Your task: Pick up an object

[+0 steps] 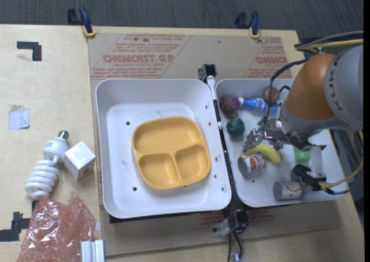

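Note:
My gripper [258,138] hangs low over the middle of the right bin [324,183], the grey arm with its orange band coming in from the right. Just beneath and in front of it lies a yellow banana [269,152]. A red and white can [252,163] lies on its side next to the banana. A dark green ball [235,127] rests to the gripper's left, with a purple ball [230,104] and a blue bottle [254,103] farther back. A grey can [287,189] lies near the front edge, and a light green piece [302,155] sits under the arm.
The left bin [113,139] holds a yellow divided plate [171,152]. On the bench to the left lie a spiral light bulb [46,165], a white cube [80,159] and a crumpled pink bag [55,232]. A hinge bar [218,122] separates the bins.

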`<state>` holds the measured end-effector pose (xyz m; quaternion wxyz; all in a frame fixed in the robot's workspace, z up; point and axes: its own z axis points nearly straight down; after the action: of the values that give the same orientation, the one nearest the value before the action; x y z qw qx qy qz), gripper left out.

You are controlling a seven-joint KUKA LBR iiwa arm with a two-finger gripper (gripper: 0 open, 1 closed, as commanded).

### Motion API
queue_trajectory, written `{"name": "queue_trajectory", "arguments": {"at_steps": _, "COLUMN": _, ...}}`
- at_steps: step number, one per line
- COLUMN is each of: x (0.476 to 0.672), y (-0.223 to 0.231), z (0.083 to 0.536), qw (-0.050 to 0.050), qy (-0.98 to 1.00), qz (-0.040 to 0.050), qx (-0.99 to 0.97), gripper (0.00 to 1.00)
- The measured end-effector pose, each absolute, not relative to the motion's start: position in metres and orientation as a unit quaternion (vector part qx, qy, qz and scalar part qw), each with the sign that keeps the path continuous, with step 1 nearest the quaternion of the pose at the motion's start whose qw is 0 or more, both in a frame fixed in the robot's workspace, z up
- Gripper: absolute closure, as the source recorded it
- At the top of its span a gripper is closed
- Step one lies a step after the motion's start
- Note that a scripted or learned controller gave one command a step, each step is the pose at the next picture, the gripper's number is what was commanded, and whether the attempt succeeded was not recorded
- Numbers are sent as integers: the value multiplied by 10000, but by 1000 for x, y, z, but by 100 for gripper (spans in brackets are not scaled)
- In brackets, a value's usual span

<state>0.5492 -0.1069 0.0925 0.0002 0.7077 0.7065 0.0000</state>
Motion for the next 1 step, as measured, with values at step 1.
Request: {"name": "queue_trajectory", "arguments": {"at_steps": 1, "x": 550, "y": -108, "z": 103, "qw": 13, "qy": 7058, "qz": 5, "qx": 7084, "gripper": 100}}
